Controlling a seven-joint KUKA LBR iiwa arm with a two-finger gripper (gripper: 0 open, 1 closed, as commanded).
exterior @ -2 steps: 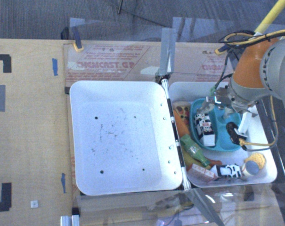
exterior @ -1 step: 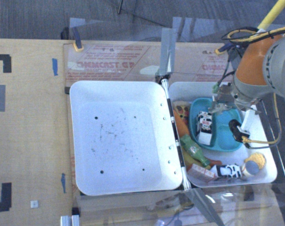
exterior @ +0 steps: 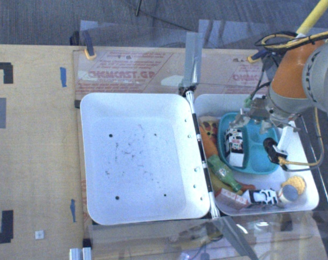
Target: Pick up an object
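The tool hangs low over the right bin, just above the teal bowl; whether it is apart or together I cannot tell; nothing looks lifted yet, so the pick seems undone; the left bin lies beside.

I saw the objects crowded in the right bin: a teal bowl tilted against the middle, a white and black item lying inside it, a green bottle on its side below, an orange piece along the left wall, and a yellow round thing near the bottom right corner.
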